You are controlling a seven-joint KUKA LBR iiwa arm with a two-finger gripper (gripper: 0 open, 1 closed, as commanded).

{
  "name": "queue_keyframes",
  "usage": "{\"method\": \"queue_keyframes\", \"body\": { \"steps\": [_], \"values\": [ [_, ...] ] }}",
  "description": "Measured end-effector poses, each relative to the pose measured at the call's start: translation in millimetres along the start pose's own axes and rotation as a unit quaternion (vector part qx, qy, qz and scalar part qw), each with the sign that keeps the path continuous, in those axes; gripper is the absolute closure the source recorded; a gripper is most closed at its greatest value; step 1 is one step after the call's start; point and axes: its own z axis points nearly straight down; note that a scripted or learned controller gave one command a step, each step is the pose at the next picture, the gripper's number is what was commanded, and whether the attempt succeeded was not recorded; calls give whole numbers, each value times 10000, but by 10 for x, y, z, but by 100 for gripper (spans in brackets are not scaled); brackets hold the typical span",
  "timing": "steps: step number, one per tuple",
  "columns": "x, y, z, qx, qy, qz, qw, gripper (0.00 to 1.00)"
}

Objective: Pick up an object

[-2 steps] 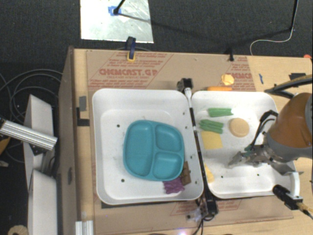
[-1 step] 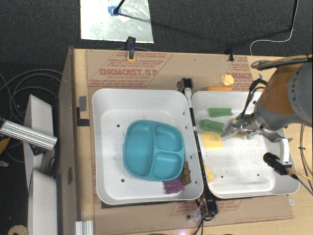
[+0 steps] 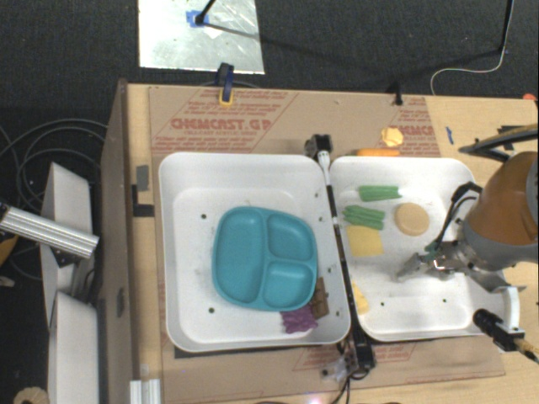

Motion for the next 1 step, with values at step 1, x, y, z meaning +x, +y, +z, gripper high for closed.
{"method": "queue_keyframes", "body": {
  "steps": [1],
  "values": [
    [572, 511, -13, -45, 13, -69, 10000, 0]
  ]
}}
